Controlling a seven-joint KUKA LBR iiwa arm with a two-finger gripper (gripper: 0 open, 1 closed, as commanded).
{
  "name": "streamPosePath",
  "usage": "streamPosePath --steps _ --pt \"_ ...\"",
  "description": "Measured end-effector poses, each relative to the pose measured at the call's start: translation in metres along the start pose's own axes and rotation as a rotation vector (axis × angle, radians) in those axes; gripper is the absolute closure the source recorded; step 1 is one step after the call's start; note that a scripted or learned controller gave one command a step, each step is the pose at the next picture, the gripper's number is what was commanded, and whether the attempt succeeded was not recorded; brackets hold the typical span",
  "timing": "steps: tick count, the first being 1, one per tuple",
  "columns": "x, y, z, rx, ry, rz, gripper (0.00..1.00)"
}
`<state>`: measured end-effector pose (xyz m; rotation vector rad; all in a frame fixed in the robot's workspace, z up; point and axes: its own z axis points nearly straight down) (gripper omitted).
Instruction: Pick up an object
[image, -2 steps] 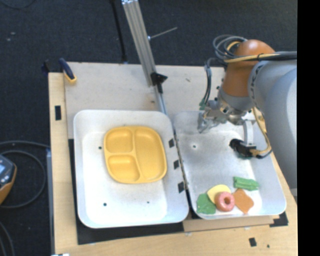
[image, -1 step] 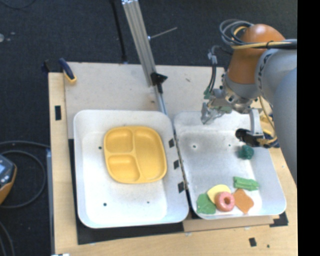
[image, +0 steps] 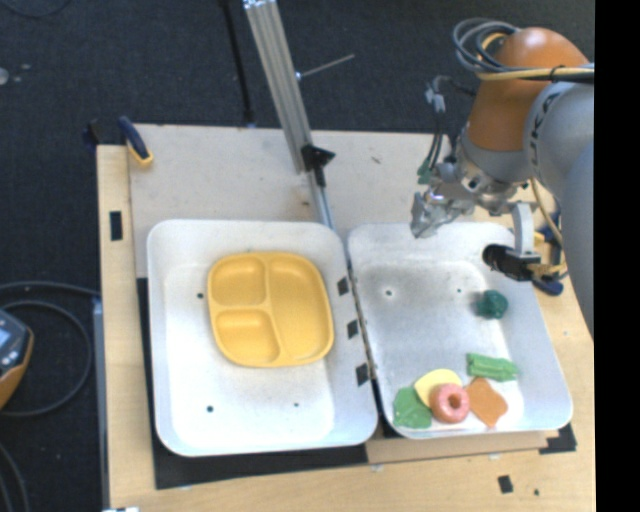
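Two white bins sit side by side on the bench. The left bin (image: 180, 420) carries a yellow divided plate (image: 270, 307) near its middle. The gripper (image: 428, 218) hangs over the far edge of the right bin (image: 420, 300); whether its fingers are apart, I cannot tell. A dark green ball (image: 490, 304) lies by the right edge, and a pink ring (image: 451, 403), orange piece (image: 487, 402) and green pieces (image: 411, 409) crowd the near edge.

Gripper (image: 428, 218) hangs over far rim of right bin (image: 420, 300), nothing between its fingers. Left bin (image: 180, 400) holds yellow divided tray (image: 270, 308). In right bin: dark green ball (image: 490, 304) near right wall; at near edge, green block (image: 491, 367), yellow disc (image: 436, 383), pink ring (image: 451, 403), orange piece (image: 487, 402), green piece (image: 410, 408) clustered, touching.
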<state>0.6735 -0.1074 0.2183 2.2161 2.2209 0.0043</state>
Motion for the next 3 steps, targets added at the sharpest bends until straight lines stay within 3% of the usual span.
streamPosePath --steps 1,3 --pt "0.052 -0.019 -0.015 0.003 0.002 -0.004 1.00" --pt "0.149 -0.066 -0.006 0.006 0.002 -0.005 1.00"
